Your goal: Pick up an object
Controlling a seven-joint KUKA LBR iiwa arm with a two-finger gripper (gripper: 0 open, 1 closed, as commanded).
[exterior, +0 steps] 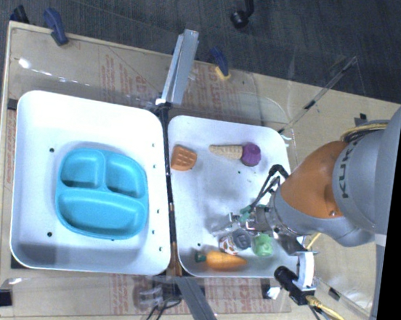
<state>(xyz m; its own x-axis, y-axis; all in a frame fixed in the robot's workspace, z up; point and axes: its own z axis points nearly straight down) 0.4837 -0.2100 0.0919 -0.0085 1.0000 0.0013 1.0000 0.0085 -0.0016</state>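
My gripper (244,227) is low in the right bin (202,200), near its front right corner, with the grey arm and its orange band (312,189) reaching in from the right. Right under and beside it lie a small green toy (263,246) and a grey-brown piece (232,243). An orange carrot (222,261) lies along the bin's front wall just below them. Farther back rest an ice cream cone with a purple scoop (235,151) and an orange waffle-like toy (183,158). The wrist hides what is between the gripper and these things.
The left bin (30,170) holds a blue divided plate (102,192). A metal bar (180,65) rises at the back between the bins. Blue clamps (55,25) grip the bench's far edge. Cables and a black fitting (288,281) sit beside the right bin's front corner.
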